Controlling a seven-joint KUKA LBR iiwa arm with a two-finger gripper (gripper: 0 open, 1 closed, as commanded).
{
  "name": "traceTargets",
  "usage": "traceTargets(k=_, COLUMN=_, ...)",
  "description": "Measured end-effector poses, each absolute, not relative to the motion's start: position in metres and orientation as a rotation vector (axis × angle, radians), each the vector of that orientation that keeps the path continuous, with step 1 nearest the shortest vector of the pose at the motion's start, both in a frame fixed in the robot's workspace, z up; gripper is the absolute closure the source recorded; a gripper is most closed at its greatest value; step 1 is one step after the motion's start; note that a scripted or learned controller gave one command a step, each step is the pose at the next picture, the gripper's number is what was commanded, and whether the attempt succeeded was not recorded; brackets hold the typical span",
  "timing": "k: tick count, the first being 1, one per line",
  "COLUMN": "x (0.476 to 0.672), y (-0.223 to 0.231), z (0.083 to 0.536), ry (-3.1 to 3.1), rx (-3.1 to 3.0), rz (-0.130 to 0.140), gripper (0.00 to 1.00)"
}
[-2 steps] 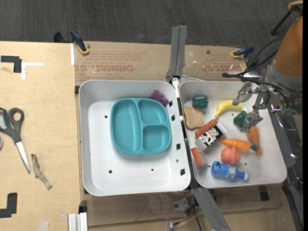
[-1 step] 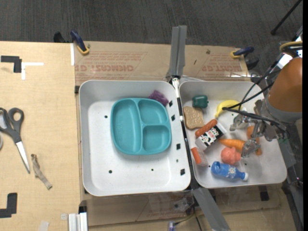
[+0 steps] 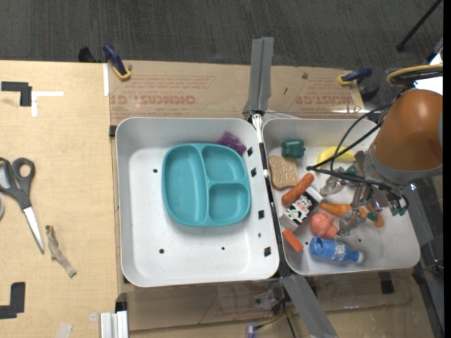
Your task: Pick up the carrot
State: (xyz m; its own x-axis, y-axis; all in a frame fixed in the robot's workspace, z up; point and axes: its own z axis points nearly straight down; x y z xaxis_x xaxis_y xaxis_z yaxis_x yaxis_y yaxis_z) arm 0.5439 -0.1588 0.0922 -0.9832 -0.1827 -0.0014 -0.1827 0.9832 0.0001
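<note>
Camera view. Two shallow white bins sit side by side on the bench. The left bin (image 3: 134, 210) holds a teal divided plate (image 3: 207, 184) with three compartments, lying flat near the bin's centre. A small purple object (image 3: 232, 141) lies just beyond the plate, against the far wall.

The right bin (image 3: 394, 255) holds a cluster of toy food items. A slice of toast (image 3: 282, 172) lies near the left wall, with a dark green item (image 3: 293, 148) beyond it and a yellow item (image 3: 331, 154) further right. A red-orange sausage (image 3: 297, 188) lies slantwise just beside the toast. A black-and-white carton (image 3: 301, 208) sits below the sausage. A pink rounded item (image 3: 323, 224) lies next to the carton, and a blue bottle (image 3: 336, 251) lies on its side near the front wall. A small orange-red piece (image 3: 292, 241) lies near the bin's left front.

The carrot (image 3: 334, 208) lies on the bin floor between the carton and the gripper, orange, long axis roughly left to right.

The arm (image 3: 412, 132) reaches in from the right, over the right bin. The gripper (image 3: 350, 217) is low over the right half of that bin, just beside the carrot's right end. Cables and metal parts clutter the fingertips; whether the pincer is apart or together cannot be told.

A pair of scissors (image 3: 21, 196) lies on the wooden surface well left of the bins.
</note>
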Motion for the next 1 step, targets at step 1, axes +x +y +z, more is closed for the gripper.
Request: traceTargets(k=1, x=0.5475, y=-0.1772, z=0.0929, ry=3.088, rx=-0.553, rz=-0.002, gripper=0.0)
